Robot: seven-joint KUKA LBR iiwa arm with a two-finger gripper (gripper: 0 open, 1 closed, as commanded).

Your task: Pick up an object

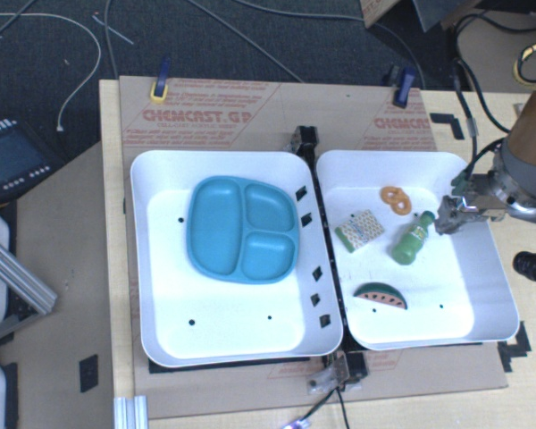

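Note:
The right bin [482,284] holds a green bottle [411,239], an orange pretzel [396,199], a small speckled sponge-like block [360,230] and a watermelon slice [381,296]. My gripper [453,214] hangs at the bin's right side, just right of the green bottle's cap. Nothing shows between its fingers. The arm comes in from the right edge.
A blue divided plate [242,229] lies in the left bin [161,266]. Black clips sit along the divider between the two bins. Cables and clamps lie beyond the back of the bench.

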